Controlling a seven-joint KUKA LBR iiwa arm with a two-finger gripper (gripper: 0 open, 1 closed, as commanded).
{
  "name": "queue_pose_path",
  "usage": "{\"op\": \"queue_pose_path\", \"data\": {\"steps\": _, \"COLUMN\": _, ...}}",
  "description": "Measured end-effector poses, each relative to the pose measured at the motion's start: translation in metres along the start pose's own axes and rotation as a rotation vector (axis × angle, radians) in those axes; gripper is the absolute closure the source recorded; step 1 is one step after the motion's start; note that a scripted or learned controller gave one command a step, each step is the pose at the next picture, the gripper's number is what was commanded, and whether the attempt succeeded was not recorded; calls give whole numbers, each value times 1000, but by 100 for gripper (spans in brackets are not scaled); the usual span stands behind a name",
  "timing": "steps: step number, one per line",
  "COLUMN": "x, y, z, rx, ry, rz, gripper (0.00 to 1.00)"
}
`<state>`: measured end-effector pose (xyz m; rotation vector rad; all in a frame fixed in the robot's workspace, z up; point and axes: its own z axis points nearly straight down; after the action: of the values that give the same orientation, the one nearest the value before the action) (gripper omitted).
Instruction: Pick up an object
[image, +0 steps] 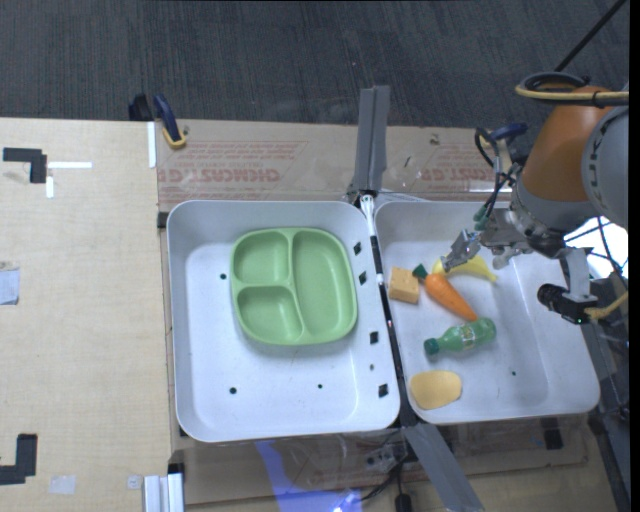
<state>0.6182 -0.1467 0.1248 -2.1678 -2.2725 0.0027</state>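
The right bin (560, 390) holds several toy foods. An orange carrot (449, 295) lies at a slant near the bin's middle, with a tan sponge-like block (404, 286) to its left. A yellow banana (481, 268) lies just behind the carrot. A green bottle (461, 338) lies on its side in front of the carrot, and a flat yellow piece (436, 389) rests near the front wall. My gripper (460, 252) hangs low over the back of this bin, right at the banana's left end and just above the carrot's leafy top.
The left bin (200, 380) bears a green divided plate (294, 286). A raised divider (378, 290) runs between the two bins. The arm's orange band (562, 150) and grey body reach in from the right, with cables beside the right bin's far edge.
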Motion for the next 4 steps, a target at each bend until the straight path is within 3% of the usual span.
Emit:
{"op": "queue_pose_path", "data": {"steps": 1, "x": 48, "y": -49, "z": 34, "rx": 1, "ry": 1, "rz": -11, "gripper": 0}}
{"op": "queue_pose_path", "data": {"steps": 2, "x": 34, "y": -53, "z": 33, "rx": -1, "ry": 0, "rz": -268, "gripper": 0}}
{"op": "queue_pose_path", "data": {"steps": 3, "x": 33, "y": -53, "z": 24, "rx": -3, "ry": 0, "rz": -264, "gripper": 100}}
{"op": "queue_pose_path", "data": {"steps": 4, "x": 45, "y": 2, "z": -15, "rx": -2, "ry": -1, "rz": -287, "gripper": 100}}
